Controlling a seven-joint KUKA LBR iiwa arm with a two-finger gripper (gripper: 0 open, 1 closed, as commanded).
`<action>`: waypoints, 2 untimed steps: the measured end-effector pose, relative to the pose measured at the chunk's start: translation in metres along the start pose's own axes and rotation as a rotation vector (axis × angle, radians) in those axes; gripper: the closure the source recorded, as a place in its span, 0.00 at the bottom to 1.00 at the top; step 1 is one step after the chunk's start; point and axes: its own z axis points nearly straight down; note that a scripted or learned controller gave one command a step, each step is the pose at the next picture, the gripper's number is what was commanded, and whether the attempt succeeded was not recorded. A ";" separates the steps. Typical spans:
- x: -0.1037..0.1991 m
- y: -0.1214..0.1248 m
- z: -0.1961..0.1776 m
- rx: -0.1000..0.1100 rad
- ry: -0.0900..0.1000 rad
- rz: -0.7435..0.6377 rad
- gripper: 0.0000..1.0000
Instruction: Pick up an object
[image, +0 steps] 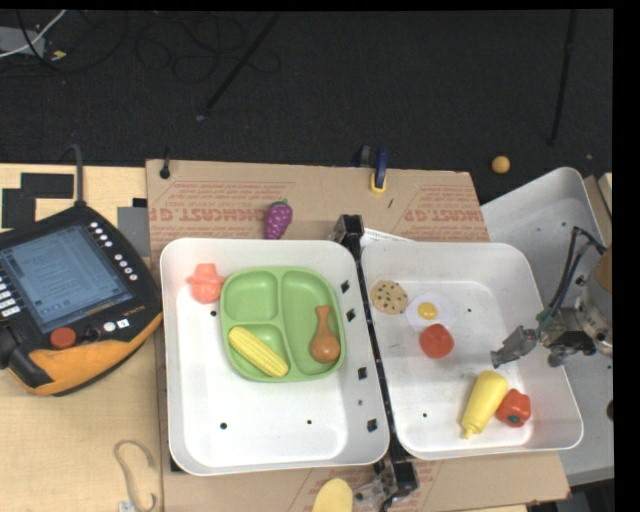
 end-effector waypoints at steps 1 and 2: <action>0.000 0.003 -0.007 -0.012 -0.003 -0.002 0.00; 0.007 0.012 0.046 -0.009 -0.001 -0.006 0.00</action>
